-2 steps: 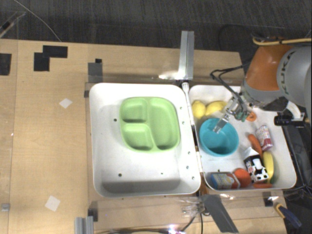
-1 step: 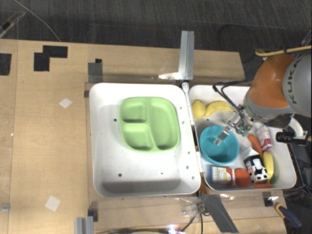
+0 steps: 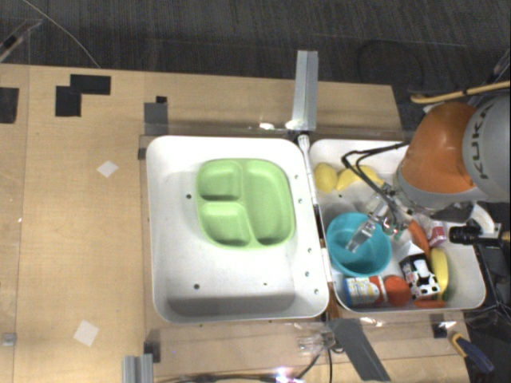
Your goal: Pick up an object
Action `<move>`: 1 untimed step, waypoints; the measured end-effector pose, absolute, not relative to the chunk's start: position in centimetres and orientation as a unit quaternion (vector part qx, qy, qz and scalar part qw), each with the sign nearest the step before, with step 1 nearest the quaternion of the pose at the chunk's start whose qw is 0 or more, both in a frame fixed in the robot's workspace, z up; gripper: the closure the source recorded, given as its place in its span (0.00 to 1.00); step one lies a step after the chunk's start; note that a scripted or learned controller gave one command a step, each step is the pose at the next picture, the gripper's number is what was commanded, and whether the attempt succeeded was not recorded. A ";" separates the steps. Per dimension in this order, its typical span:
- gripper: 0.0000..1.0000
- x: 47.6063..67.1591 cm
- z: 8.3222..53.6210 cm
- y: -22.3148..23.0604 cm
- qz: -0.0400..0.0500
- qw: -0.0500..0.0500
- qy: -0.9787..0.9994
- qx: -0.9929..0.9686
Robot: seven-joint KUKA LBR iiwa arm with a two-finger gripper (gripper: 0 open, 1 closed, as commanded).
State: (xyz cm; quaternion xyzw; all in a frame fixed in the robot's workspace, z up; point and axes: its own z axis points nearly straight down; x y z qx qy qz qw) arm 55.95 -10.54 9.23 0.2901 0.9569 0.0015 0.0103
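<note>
The wooden surface (image 3: 72, 238) carried two shallow white bins side by side. The left bin (image 3: 172, 278) held a green divided plate (image 3: 243, 200) lying flat near its middle, three compartments facing up. The right bin (image 3: 471, 294) was crowded with small things. The grey arm (image 3: 447, 154), with its orange band, reached in from the right and hung over the upper part of that bin, hiding some of what lay beneath.

A blue cup (image 3: 358, 246) sat in the middle of the right bin, open side up. The claw (image 3: 374, 228) was at the cup's upper right rim, its metal fingers seeming to dip into the opening; whether it was released or clenched could not be told, and nothing showed between its fingers.

A yellow lemon-like fruit (image 3: 329, 178) lay in the bin's upper left corner. A banana (image 3: 438, 268) lay near the right wall, just beside a black-and-white toy (image 3: 421, 274). An orange carrot-like piece (image 3: 418, 236) lay just right of the cup. A small can (image 3: 362, 290) lay on its side along the front wall, with a red object (image 3: 395, 288) just beside it.
</note>
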 end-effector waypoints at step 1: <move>1.00 56.3 10.8 -10.6 0.002 0.016 0.957 0.288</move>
